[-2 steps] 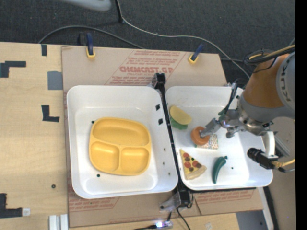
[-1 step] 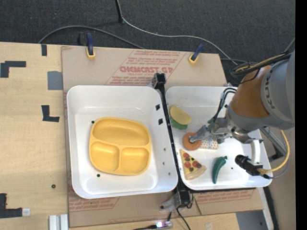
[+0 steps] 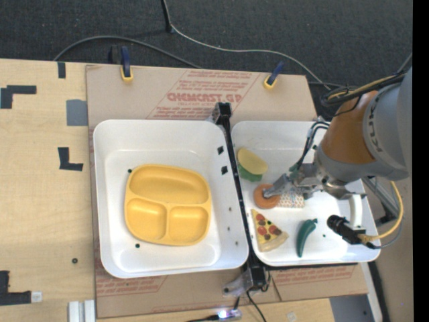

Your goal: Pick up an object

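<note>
Light wooden bench (image 3: 40,200) with black tape marks, dark carpet beyond its far edge, cables trailing across. On the bench, a brown cardboard sheet (image 3: 201,92) printed in red, pinned at the back by 2 yellow clamps. On the sheet, 2 shallow white bins side by side, touching along a black divider. In the left bin (image 3: 107,139), a yellow 3-compartment plate (image 3: 167,204), lying flat near the middle.

Reaching in from the right, the grey arm with its orange band (image 3: 348,136), bent downward over the right bin (image 3: 281,129), wrist low. Gripper (image 3: 273,194) down at the orange round piece (image 3: 265,196), tip touching or just above it; cannot tell whether spread or pressed together, nor whether anything is pinched.

Orange piece: small, flat, disc-like, near the right bin's middle, partly hidden by the gripper. Just behind it, a yellow-and-green toy (image 3: 251,164). In front, a pizza slice (image 3: 267,230) with red dots, and a green pepper (image 3: 305,236) beside that. A speckled pale item (image 3: 291,199) just right of the disc.
</note>
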{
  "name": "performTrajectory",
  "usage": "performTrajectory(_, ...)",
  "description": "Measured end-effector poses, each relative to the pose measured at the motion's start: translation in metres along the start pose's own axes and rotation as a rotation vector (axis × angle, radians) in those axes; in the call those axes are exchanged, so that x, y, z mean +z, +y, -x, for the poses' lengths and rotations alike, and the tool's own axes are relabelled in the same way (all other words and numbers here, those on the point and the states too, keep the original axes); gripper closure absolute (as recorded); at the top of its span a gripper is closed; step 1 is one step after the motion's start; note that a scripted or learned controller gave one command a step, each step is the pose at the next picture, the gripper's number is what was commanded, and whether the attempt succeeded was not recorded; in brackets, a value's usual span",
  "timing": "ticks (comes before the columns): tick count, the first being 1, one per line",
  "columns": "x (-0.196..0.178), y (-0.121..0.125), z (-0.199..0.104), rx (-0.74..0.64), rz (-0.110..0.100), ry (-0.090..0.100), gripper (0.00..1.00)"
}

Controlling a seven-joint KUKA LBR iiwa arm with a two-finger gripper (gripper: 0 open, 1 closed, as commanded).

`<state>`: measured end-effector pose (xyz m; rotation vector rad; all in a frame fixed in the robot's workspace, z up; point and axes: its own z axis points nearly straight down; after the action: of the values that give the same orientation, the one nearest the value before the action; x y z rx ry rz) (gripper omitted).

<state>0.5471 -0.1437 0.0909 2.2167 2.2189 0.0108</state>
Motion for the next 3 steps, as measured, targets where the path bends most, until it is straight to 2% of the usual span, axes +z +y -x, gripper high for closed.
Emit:
performTrajectory(1, -0.013, 0.003, 0.0, -0.001, 0.011, -0.003, 1.0)
performTrajectory(2, -0.067, 0.009, 0.009, 0.0, -0.005, -0.003, 1.0)
performTrajectory(3, -0.127, 0.008, 0.016, 0.0, -0.004, -0.003, 1.0)
